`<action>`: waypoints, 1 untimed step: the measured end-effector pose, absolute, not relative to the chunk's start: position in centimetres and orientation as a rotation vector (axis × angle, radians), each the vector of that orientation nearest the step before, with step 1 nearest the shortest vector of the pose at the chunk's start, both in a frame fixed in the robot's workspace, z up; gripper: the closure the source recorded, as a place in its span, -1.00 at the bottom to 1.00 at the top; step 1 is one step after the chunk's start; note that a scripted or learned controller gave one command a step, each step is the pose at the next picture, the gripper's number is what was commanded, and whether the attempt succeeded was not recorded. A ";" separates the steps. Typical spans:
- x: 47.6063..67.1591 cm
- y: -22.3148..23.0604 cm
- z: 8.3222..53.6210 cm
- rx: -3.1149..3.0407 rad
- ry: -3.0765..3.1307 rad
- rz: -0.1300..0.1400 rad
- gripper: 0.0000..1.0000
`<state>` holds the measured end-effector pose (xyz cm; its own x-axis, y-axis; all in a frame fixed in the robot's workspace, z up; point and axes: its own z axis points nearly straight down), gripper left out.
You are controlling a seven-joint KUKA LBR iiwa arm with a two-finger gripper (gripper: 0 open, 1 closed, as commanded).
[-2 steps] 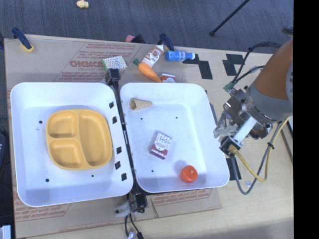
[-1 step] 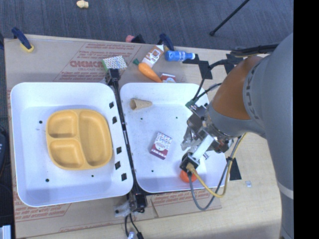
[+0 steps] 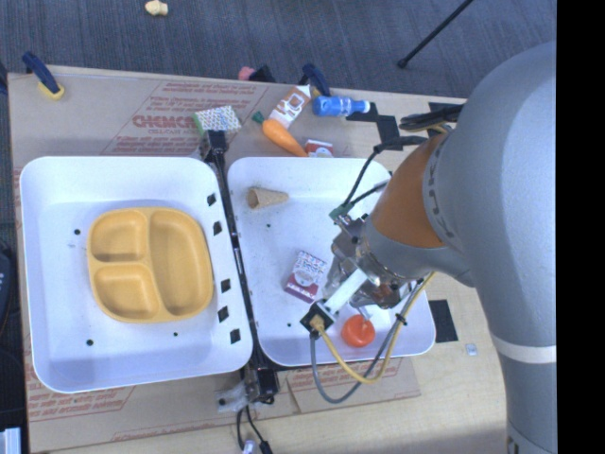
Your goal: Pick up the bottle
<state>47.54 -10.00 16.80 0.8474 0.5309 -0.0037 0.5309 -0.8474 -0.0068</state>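
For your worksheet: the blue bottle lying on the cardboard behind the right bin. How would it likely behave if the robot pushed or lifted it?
The blue bottle lies on its side on the cardboard, so a push would probably roll it. It looks small and plastic, so likely light and fairly rigid. Its rounded, smooth body might slip in a pinch grip.

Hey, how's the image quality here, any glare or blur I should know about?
Camera view: even, bright lighting; the right bin floor looks washed out, nearly featureless white; the arm, close to the lens, appears soft and oversized; small print on the packet is too blurred to read.
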 end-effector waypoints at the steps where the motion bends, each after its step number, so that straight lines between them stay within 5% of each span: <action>1: 47.6 -14.8 22.2 -3.061 -0.687 0.005 1.00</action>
<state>47.60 -14.80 22.23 0.9042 0.4271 -0.0019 0.4271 -0.9042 -0.0050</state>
